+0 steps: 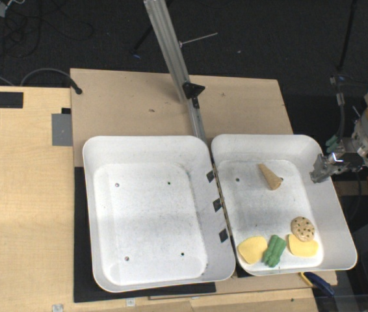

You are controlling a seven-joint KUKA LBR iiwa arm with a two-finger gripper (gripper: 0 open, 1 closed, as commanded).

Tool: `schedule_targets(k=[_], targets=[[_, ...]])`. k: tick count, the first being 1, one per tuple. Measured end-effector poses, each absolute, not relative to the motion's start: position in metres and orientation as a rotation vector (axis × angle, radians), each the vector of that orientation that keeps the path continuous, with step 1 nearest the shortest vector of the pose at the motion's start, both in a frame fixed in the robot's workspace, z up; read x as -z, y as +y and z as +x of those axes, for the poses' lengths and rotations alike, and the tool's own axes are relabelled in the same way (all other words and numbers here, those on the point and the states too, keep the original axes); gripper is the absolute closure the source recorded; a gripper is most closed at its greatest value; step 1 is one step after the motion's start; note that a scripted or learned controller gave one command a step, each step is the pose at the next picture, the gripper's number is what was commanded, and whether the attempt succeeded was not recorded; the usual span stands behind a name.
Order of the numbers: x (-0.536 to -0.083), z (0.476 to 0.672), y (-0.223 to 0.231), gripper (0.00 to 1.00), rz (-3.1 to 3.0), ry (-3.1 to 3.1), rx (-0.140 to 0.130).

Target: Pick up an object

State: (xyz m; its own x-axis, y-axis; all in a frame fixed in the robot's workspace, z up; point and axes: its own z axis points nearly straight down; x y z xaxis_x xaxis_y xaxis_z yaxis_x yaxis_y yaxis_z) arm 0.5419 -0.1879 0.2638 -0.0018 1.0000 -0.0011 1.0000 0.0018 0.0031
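White plastic, two shallow bins side by side on the worktop (171,103): I see the left white bin (106,155) next to the right white bin (330,194), their inner rims meeting at a row of small black clips. In the right bin, a tan cone-shaped piece (270,176) lies by itself in the upper middle. Along the near edge sits a tight row: a yellow rounded piece (252,249), a green ridged piece (274,250) touching it, and a second yellow piece (303,246) just beside that, with a round brown speckled cookie (302,227) resting against its upper edge. My grey metal hand (322,168) sits over the right bin's right rim, well apart from the cone and the row. From this slant I cannot tell whether it is open or closed, and I see nothing in it
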Motion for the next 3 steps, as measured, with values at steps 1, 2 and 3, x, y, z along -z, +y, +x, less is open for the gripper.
schedule_targets(k=[1, 2, 3], targets=[[-0.26, 0.539, -0.133, 1.0, 2.22, 2.229, 0.001], [-0.254, 0.546, -0.071, 1.0, 2.219, 2.232, 0.001], [-0.24, 0.549, -0.022, 1.0, 2.222, 2.229, 0.004]])
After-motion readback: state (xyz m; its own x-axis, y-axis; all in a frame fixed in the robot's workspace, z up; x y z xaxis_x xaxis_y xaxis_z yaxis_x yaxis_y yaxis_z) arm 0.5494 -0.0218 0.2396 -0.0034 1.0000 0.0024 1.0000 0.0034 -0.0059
